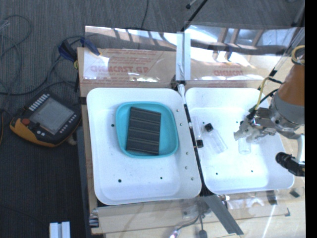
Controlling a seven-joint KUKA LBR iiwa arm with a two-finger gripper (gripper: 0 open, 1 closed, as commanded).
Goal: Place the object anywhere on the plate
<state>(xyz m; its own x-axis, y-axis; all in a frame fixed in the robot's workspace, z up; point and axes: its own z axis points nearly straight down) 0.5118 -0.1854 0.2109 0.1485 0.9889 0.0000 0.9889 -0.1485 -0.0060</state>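
Observation:
A dark grey ribbed rectangular block [143, 130] lies flat on the teal plate [171, 142] in the left bin [104, 172]. It covers the middle of the plate, slightly tilted. My gripper [246, 139] hangs over the right bin [247, 180], near its right side, well apart from the plate and the block. I see nothing between it and the bin floor except a pale, translucent shape under its tip.
In the right bin, a small black piece [208, 127], another black bit [199, 143] near the divider and a clear tube-like item [218, 143] lie left of the gripper. A teach pendant [47, 119] sits on the floor at left. Clear panels stand behind the bins.

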